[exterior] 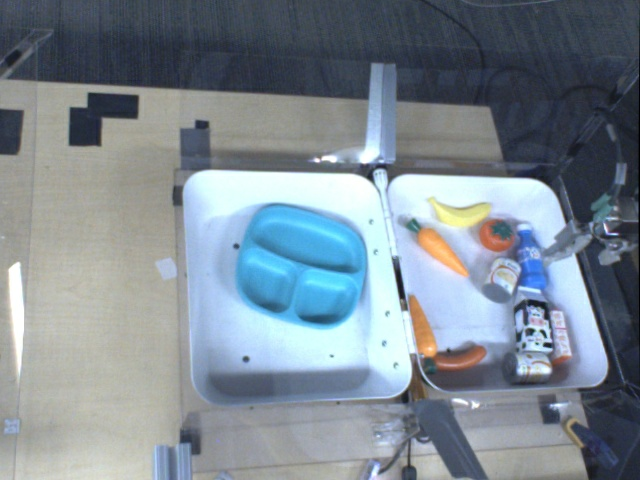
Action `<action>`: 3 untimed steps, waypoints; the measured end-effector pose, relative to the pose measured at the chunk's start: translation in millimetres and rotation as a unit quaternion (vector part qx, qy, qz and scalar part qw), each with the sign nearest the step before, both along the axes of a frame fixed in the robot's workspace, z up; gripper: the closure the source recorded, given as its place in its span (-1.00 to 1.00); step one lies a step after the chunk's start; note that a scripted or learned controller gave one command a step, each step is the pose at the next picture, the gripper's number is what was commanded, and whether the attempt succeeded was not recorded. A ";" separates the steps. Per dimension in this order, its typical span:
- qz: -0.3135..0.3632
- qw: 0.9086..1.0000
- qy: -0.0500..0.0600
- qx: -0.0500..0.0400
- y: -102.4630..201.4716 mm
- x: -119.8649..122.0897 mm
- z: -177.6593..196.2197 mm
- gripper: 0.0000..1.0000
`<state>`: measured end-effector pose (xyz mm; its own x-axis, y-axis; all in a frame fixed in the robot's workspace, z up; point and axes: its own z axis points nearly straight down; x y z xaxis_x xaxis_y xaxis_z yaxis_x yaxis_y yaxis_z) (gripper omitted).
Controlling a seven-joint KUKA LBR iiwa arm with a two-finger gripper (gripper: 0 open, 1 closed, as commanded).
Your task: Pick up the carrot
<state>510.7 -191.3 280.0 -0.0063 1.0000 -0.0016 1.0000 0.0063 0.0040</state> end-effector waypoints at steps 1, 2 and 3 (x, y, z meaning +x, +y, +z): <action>0.015 1.000 0.001 0.001 53.2 71.2 -104.5 -1.00; 0.063 0.998 -0.003 0.000 107.7 131.1 -192.1 -1.00; 0.064 0.998 -0.006 0.001 110.0 133.7 -179.1 1.00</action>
